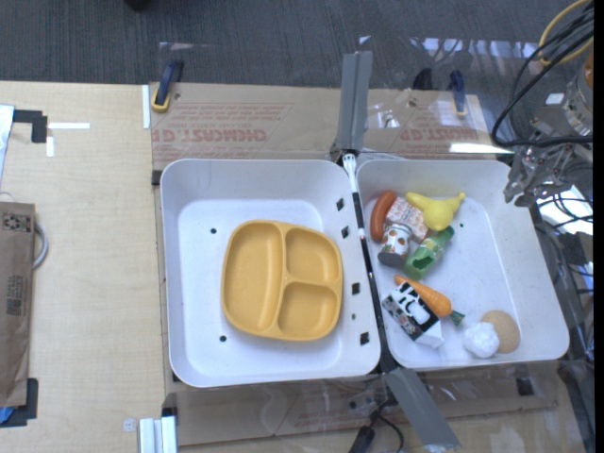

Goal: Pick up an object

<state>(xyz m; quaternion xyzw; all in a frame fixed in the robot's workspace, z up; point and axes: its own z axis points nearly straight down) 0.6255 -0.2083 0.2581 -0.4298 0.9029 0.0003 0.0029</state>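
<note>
The right bin (514,262) holds a jumble of small items. A red sausage-like piece (381,215) lies at its left wall, next to a yellow banana toy (436,208) and a green bottle (429,251). Lower down lie an orange carrot (425,295) and a black-and-white packet (408,314). A white ball (481,342) touches a tan egg (504,327) in the near right corner. My gripper (530,177) hangs over the bin's far right rim, well apart from every item, with nothing seen in it.
A yellow divided plate (281,279) lies in the left bin (189,253). A small grey figure (394,242) and a printed carton (407,217) crowd the right bin's left side. Black and yellow cables (557,55) loop above the gripper. A brown paper bag (17,300) lies at far left.
</note>
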